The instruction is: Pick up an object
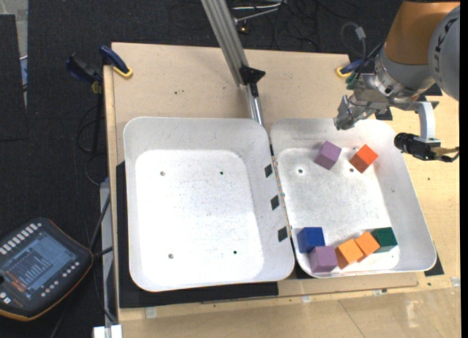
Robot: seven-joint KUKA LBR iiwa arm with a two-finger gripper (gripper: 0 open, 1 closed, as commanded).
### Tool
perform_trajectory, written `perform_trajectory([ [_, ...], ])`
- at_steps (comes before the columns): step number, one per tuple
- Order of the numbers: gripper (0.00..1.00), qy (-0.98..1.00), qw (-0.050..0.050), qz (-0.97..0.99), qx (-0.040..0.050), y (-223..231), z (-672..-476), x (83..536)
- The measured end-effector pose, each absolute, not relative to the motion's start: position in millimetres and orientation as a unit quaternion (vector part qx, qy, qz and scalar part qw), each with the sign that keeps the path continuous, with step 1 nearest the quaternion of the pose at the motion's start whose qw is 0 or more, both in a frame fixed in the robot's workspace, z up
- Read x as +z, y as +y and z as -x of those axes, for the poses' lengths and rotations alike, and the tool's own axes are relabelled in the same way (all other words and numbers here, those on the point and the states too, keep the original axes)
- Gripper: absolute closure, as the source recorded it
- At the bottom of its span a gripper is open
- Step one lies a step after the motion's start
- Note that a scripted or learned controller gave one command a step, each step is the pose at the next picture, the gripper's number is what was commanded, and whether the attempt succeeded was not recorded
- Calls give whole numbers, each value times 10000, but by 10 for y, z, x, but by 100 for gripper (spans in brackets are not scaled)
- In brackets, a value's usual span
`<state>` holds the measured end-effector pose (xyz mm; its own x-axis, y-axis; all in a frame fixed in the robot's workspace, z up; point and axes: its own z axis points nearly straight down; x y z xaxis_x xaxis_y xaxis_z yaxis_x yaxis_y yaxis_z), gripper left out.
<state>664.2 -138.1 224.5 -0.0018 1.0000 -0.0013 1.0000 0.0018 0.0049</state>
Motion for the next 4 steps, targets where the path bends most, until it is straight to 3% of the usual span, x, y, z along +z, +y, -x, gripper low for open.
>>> perform_trajectory([
  [2, 100, 7100, -8, -7042, 7, -423, -6367, 2337],
  [3, 100, 7099, -14, -7043, 1, 61, -6081, 2346],
  [4, 100, 7101, -18, -7041, -1, 610, -5916, 2243],
])
